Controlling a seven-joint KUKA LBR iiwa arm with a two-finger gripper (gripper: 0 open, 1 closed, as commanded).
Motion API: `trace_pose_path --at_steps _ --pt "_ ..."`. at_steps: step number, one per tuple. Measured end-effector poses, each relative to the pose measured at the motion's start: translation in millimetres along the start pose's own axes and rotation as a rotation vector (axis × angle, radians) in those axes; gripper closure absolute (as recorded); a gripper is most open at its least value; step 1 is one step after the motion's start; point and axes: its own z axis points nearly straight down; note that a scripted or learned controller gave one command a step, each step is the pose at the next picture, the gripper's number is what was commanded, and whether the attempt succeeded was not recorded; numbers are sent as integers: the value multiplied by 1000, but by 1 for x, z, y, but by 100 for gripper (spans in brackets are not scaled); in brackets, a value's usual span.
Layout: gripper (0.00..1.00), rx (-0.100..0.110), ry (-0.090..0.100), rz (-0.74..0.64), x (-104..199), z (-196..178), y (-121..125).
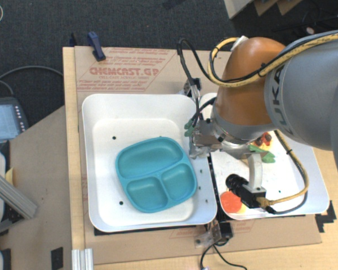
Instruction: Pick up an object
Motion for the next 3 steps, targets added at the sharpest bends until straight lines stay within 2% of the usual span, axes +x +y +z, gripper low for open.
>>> trace_pose_path --at_steps 1,2,3 --pt "100 -12 -2 11 -23 -125 -14" --pt "100 17 -8 20 -80 13 -19" --pt "100 -1 0 0 26 -35 -6"
